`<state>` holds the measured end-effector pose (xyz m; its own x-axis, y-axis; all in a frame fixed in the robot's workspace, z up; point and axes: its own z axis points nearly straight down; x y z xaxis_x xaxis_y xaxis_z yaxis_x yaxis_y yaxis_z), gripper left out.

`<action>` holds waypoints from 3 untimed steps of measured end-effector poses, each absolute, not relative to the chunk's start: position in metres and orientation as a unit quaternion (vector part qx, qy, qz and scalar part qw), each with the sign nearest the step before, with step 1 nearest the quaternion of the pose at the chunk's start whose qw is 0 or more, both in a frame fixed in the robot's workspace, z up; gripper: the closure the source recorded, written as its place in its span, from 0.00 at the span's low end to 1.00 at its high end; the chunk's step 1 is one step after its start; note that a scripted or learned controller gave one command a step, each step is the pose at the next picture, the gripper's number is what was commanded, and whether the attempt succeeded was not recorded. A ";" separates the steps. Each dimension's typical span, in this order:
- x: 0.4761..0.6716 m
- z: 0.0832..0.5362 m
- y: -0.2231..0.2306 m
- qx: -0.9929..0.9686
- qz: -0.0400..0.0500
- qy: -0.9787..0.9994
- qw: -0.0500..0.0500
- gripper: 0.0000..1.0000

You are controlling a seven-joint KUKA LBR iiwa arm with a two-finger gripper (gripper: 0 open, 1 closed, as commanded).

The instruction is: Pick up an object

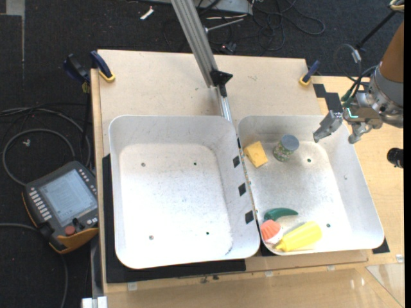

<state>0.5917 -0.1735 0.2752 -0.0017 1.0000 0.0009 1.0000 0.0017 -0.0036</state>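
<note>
Pincer (342, 129) open — above right bin (359, 191) — jar (285, 148) inside

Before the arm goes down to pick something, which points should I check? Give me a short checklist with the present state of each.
1. Tool fingers spread: ok, open.
2. Nothing between the fingers: ok.
3. Tool over the right bin: ok, at its upper right edge.
4. Small jar free to grasp: ok, it stands apart from the yellow sponge.
5. Near-corner group free: not ok, yellow block, green piece and orange-white piece crowd together.
6. Tool exactly above a target: cannot tell.
</note>
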 end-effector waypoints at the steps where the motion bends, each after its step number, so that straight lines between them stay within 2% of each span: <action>1: 0.592 0.277 -0.173 -0.706 0.000 -0.708 0.000 0.00; 3: 0.588 0.169 -0.155 -0.707 0.002 -0.707 0.002 0.00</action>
